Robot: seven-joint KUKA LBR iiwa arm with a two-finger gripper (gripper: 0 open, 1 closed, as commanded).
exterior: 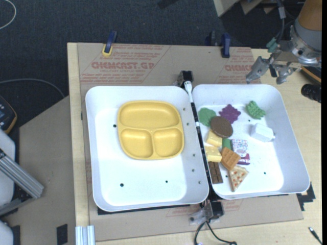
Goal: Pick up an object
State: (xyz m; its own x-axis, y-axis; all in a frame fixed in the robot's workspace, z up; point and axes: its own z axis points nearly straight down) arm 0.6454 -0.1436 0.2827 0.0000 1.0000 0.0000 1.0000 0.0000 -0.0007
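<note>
Camera view: end effector [270,71] open, empty.

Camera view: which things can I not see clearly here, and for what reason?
- Gripper: small and blurred above the right bin, so whether it is open or shut is unclear.
- Arm: cut off by the right edge.
- Toy food pile: pieces overlap, so lower ones are partly hidden.
- Small printed card: print too small to read.

yellow tray [150,129], white bins [140,197], purple toy [230,113]
</note>
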